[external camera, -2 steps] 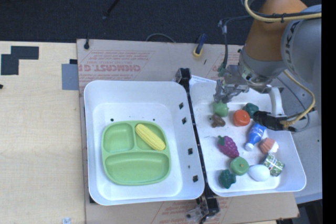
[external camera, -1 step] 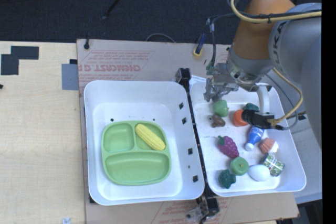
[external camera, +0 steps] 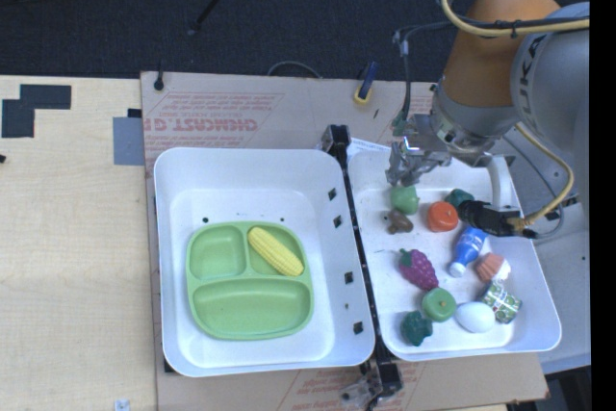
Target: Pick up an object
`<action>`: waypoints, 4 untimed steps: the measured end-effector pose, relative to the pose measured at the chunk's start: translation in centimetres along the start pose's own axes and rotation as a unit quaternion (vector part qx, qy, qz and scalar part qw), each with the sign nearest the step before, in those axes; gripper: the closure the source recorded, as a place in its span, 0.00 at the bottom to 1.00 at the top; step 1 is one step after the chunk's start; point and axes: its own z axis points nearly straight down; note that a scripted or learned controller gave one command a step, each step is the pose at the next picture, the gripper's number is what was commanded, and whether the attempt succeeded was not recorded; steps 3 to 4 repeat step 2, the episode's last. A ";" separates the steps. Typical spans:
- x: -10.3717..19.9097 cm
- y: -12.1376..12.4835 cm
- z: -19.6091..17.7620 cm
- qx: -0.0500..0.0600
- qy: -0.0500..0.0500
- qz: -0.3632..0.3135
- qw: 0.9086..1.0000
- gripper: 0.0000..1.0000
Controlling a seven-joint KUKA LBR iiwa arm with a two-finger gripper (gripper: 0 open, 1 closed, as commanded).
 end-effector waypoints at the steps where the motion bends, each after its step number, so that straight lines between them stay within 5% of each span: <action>1: 0.0 0.0 0.1 0.000 0.000 0.000 1.000 1.00; 4: 0.1 0.4 -0.1 0.000 0.000 -0.001 1.000 1.00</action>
